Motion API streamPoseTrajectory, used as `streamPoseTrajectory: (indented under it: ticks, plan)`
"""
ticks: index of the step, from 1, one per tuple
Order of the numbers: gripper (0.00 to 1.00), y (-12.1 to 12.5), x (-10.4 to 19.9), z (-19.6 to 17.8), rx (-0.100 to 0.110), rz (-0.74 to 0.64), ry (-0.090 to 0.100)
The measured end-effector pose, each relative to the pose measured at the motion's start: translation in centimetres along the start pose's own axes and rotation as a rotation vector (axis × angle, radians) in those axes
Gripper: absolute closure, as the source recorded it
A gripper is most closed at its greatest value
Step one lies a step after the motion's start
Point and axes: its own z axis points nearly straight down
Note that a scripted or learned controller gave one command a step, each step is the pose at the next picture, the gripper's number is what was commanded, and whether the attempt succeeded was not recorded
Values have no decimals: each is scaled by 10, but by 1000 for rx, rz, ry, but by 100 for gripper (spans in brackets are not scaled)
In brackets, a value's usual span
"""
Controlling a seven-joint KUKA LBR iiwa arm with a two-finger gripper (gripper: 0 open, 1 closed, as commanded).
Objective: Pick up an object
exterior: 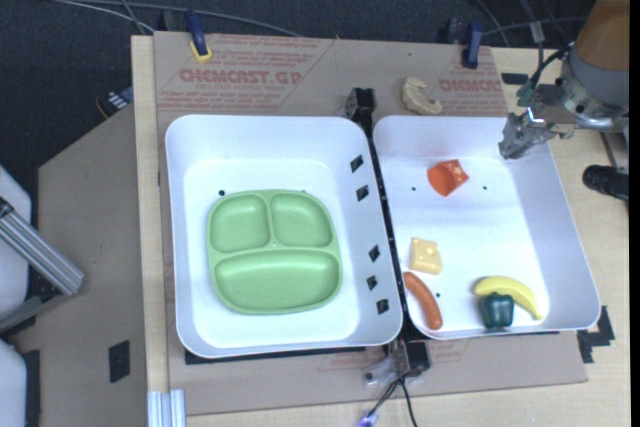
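In the right bin (545, 205) lie a red block (447, 177) near the back, a pale yellow cheese wedge (426, 256) in the middle, an orange-red sausage (423, 300) at the front left, and a yellow banana (512, 292) with a green pepper (497, 312) at the front right. My gripper (517, 141) hangs over the bin's back right corner, right of the red block and apart from it. Nothing shows between its fingers.
The left bin (190, 215) holds a green divided plate (274, 250). A beige object (422, 95) lies on the board behind the right bin. Blue clamps (199, 41) grip the board's back edge. Cables run across the dark floor behind.
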Motion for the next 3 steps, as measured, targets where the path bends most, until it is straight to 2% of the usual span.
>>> streamPoseTrajectory:
  ticks: [1, 3]
  plan:
    - [100, -11, 50, 10, 2, 0, 0]
    - [100, -43, 151, -6, 2, -1, 1]
